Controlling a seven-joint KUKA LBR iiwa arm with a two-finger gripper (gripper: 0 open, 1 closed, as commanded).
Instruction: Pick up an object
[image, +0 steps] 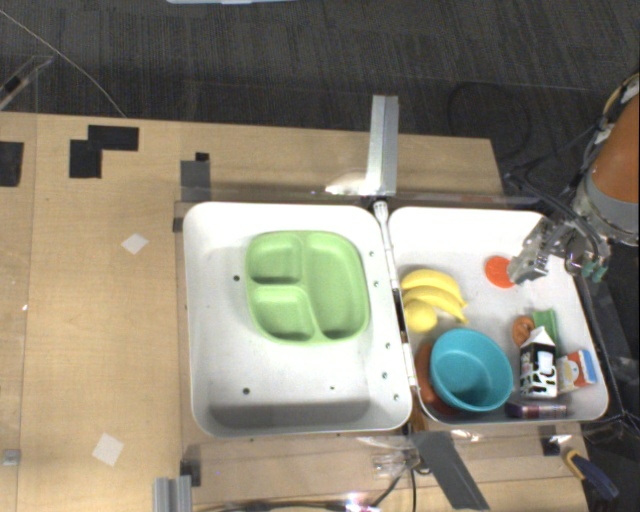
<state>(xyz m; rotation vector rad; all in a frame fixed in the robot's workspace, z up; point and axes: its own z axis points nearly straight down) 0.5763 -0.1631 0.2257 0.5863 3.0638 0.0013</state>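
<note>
Poised over the right bin, hand with fingers' state impossible to tell, small orange disc lying just left, nearest.

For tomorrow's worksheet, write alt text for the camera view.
A grey robot arm's gripper hovers beside an orange disc in the right bin, which also holds bananas, a blue bowl and small cartons. The left bin holds a green divided plate.

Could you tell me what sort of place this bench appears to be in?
Probably a robotics lab's test cell. A robot arm reaches over two white bins on a wooden bench, which hold toy-like items: a green divided plate, bananas and a blue bowl.
</note>
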